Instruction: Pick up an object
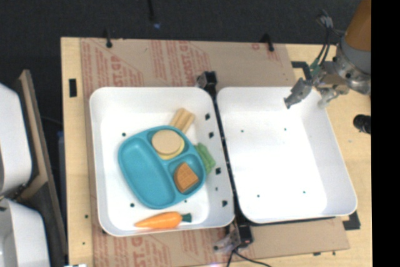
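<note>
Camera view, looking down at a slant on the pale wooden table (75,153), going from left to right. Sitting in the left shallow white plastic bin (103,134), all the candidate things: a blue moulded plastic tray with compartments (140,175), lying diagonally, holding a round tan biscuit-like disc (168,142) in its upper compartment and a brown square waffle-like piece (186,177) in its lower right one. Leaning just beyond the tray's upper edge, a pale wooden block (183,118). Peeking out along the tray's right side, a small green leafy piece (206,158). Lying near the bin's front wall, apart from the tray, an orange toy carrot with a green tip (164,220), long axis running roughly left-right, green end pointing right.

Sitting beside it, touching along the middle seam, the right shallow white plastic bin (337,153). Hovering over that bin's far right corner, the grey two-finger gripper (310,92), jaws spread apart and grasping nothing, one finger reaching down-left over the rim.

Judging from this: every pickable thing lying well apart to the left of the jaws, across the seam. Looking easiest, probably, the carrot, being free-standing; needing the jaws turned to close across its short width rather than along its length.
</note>
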Action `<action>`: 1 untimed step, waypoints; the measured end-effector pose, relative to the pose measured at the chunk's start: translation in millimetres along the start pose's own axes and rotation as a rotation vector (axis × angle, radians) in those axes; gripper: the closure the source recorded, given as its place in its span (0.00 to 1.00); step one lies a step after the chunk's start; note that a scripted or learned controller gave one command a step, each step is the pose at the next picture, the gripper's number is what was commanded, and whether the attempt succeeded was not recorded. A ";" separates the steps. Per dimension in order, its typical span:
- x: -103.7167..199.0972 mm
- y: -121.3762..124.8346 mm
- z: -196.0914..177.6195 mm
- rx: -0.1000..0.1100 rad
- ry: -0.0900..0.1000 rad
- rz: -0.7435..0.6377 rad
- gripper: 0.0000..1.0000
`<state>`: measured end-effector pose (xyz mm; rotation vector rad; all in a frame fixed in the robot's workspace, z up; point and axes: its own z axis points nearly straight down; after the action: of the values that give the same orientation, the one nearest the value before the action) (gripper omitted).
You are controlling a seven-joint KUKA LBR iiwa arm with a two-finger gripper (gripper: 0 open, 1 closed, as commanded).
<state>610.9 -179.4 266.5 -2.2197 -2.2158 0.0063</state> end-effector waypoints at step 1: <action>0.3 1.2 -4.3 -0.008 -0.001 -0.001 0.00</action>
<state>612.1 -179.2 270.8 -2.2229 -2.2212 -0.0007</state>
